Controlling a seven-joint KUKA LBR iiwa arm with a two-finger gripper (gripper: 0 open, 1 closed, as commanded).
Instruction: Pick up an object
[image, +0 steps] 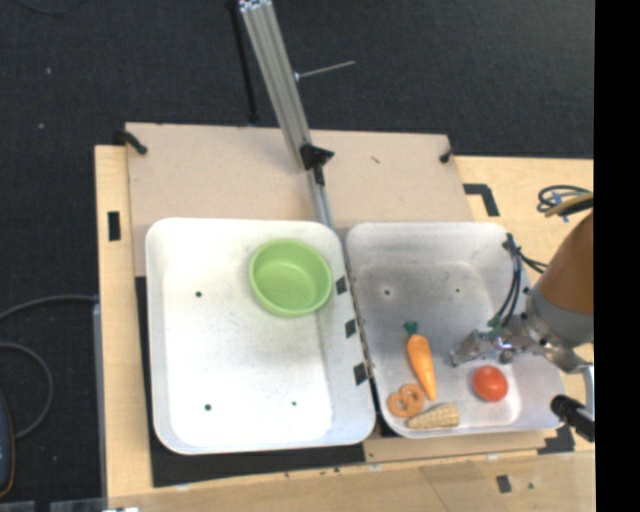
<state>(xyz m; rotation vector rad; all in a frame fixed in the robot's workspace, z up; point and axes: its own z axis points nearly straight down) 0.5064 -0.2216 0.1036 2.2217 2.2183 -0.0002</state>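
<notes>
The tomato (489, 384) looks light, smooth and round, probably slippery; grip across its middle. The gripper (478, 350) hovers beside it; I cannot tell its opening.

Tan tabletop (115, 300) centre frame, paler board (220, 175) on it toward 12 o'clock. Dark speckled floor (120, 60) at 9 through 12. Metal rail (280, 80) slanting from 12. Black cable (30, 340) at 8.
</notes>
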